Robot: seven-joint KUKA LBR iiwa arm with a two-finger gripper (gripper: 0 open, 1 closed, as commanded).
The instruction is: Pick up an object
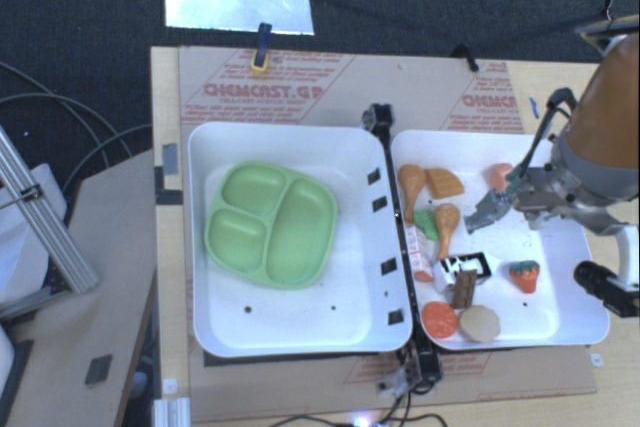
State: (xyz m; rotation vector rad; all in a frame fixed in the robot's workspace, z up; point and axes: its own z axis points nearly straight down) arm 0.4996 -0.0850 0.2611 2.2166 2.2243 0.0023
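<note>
While the gripper (pixel 487 213) hangs over the right bin (pixel 570 315) at the frame's right, I cannot tell how it is set. Toy food lies beneath: a chicken drumstick (pixel 446 223) just left of the tip, a strawberry (pixel 525 274) lower right. The green plate (pixel 270 225) sits in the left bin (pixel 300 140). Best to descend straight onto the drumstick, clear of the divider.
</note>
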